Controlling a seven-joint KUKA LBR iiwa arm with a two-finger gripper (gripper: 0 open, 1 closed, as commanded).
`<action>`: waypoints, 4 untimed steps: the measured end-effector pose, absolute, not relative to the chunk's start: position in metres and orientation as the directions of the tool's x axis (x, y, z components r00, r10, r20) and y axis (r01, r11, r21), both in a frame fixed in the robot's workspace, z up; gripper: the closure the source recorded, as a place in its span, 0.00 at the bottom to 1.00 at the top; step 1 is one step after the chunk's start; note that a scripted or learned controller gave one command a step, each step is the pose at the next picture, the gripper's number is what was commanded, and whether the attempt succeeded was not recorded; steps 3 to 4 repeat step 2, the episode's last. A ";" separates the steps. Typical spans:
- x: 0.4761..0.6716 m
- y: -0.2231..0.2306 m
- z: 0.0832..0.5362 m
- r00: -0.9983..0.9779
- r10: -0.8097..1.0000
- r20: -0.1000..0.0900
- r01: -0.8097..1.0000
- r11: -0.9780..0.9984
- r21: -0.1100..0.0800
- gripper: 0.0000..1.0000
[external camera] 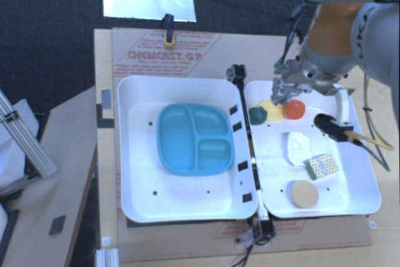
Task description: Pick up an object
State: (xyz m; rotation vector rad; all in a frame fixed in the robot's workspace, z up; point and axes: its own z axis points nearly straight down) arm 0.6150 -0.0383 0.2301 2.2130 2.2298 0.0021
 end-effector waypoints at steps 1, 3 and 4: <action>0.603 0.018 0.239 -0.009 1.000 0.002 1.000 0.009 0.001 1.00; 0.585 0.064 0.240 -0.009 1.000 0.002 1.000 0.009 0.000 1.00; 0.585 0.064 0.240 -0.009 1.000 0.002 1.000 0.009 0.000 1.00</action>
